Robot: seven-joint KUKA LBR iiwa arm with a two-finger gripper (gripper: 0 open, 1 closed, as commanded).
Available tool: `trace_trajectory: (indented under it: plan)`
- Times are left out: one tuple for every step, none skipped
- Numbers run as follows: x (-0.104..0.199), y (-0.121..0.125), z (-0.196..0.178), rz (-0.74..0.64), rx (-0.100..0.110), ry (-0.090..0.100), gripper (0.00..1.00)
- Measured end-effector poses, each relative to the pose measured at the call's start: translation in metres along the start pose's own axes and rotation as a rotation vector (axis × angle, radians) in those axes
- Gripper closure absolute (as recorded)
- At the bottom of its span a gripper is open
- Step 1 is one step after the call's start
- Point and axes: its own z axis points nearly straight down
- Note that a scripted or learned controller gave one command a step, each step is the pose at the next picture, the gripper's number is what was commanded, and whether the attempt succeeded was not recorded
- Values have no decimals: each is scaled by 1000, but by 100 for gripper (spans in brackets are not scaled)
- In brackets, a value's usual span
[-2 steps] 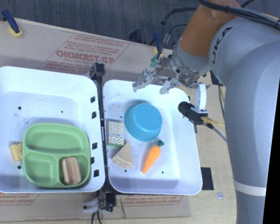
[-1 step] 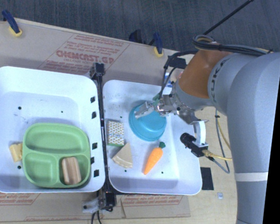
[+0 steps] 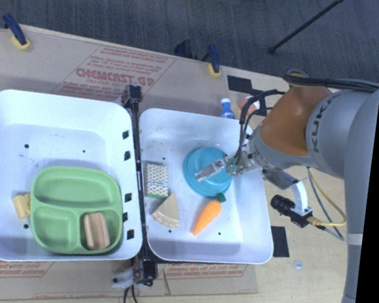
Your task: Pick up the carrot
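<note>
Camera view looks down at a slant on two shallow white bins set side by side on a cardboard-covered bench. Left bin (image 3: pixel 15 119) holds a green divided tray (image 3: pixel 68 194) near its front, with a brown bread-roll-like piece (image 3: pixel 95 230) lying in the tray's near right compartment, and a small pale yellow item (image 3: pixel 21 205) sits on the bin floor just left of the tray, touching or nearly touching its edge. Right bin (image 3: pixel 178 129) holds the carrot (image 3: pixel 207 215), which lies on the bin floor toward the near right, its orange body tilted with the green top pointing up to the far right. A blue round plate-like dish (image 3: pixel 205 164) sits just beyond the carrot, its near rim close to the carrot's green end. Left of the carrot lie a tan wedge-shaped piece (image 3: pixel 167 211) and, just beyond that, a small patterned block (image 3: pixel 156 177) close to the bin's left wall. From the right the grey arm with its orange band (image 3: pixel 286 121) reaches over the right bin, and the gripper (image 3: pixel 220 168) hangs above the dish's right part, apart from the carrot. Its metal fingers (image 3: pixel 205 173) point left over the blue surface, and I cannot tell how far they are parted; nothing is visibly between them. A small blue-capped bottle (image 3: pixel 227 108) stands just beyond the right bin's far rim.
</note>
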Motion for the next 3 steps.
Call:
trace_trajectory:
  plan:
    - [63,-34,-1,-12,-11,-21,0]
    - [97,-44,-2,-165,-18,-31,0]
    - [92,-45,-1,-67,-24,-13,0]
